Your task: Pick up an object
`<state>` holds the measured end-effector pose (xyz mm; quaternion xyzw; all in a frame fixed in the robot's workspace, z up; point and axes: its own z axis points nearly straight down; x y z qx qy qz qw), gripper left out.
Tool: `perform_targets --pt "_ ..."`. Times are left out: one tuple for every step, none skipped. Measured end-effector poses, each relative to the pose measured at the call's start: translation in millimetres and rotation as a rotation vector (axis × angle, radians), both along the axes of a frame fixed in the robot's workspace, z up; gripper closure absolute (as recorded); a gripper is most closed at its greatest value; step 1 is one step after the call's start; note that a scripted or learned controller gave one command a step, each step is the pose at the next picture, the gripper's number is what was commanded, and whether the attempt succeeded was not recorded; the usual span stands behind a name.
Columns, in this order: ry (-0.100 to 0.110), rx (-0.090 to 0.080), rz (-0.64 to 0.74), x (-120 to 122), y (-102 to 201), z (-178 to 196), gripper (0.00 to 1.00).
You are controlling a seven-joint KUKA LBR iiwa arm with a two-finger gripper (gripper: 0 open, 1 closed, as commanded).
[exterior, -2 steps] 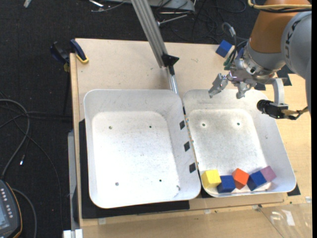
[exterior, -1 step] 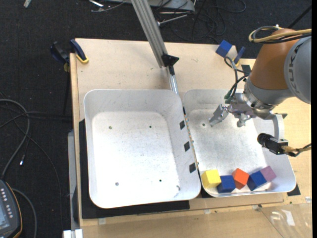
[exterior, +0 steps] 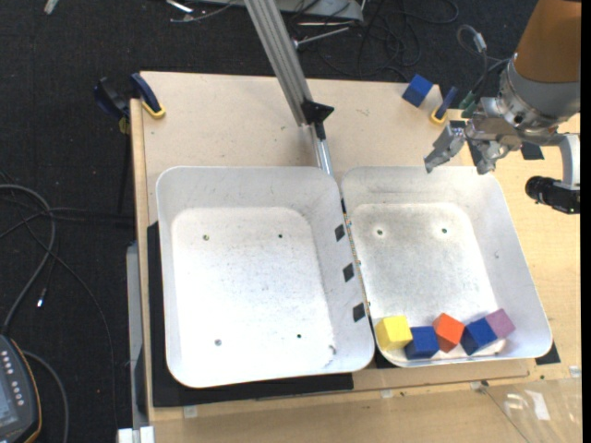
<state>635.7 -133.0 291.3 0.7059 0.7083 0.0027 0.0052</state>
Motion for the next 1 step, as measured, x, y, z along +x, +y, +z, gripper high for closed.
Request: perform_targets --pt "0.006 0.002 0.002 30.1 27.8 5.0 0.00"
